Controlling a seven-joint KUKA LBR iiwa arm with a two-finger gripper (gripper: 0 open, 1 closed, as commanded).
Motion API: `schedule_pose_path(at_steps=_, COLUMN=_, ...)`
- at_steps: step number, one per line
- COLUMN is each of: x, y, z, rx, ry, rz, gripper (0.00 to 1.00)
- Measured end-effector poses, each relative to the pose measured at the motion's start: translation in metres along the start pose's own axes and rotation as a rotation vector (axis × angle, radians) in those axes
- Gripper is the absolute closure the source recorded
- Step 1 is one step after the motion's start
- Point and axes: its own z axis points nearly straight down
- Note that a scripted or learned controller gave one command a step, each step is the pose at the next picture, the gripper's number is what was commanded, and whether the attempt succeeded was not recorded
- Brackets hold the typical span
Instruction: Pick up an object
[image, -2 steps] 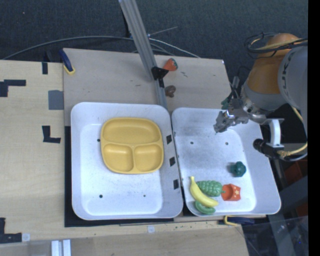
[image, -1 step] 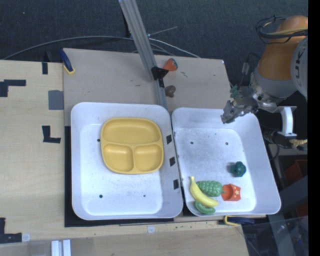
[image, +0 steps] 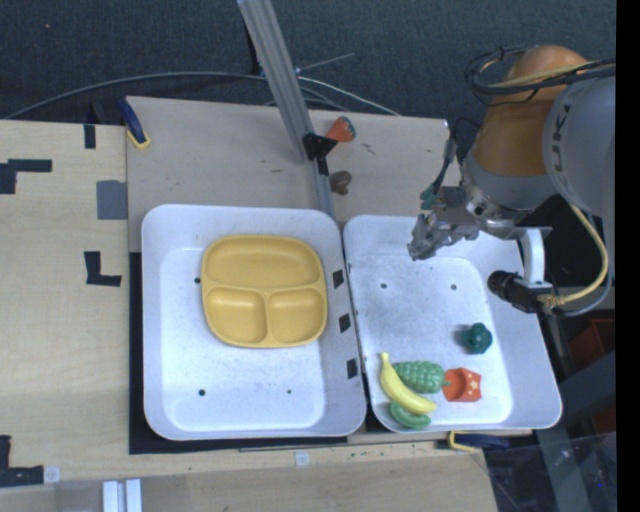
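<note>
My gripper hangs over the far edge of the right bin, well away from the objects. At that bin's near side lie a yellow banana, a green bumpy piece against it, a red piece and a flat green piece under the banana's end. A dark green round piece sits alone near the right wall. Nothing shows between the gripper's fingers.
The left bin holds a yellow divided plate. A slanted metal pole with a clamp stands behind the bins. The arm's black cable fitting hangs over the right bin's right wall.
</note>
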Motion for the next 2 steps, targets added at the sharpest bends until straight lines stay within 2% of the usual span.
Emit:
schedule_pose_path(at_steps=1, x=0.049, y=-0.006, z=0.012, rx=0.000, ry=0.000, rz=-0.001, gripper=1.00)
schedule_pose_path(at_steps=2, x=0.104, y=-0.015, z=0.001, rx=-0.001, ry=0.001, rz=-0.003, gripper=1.00)
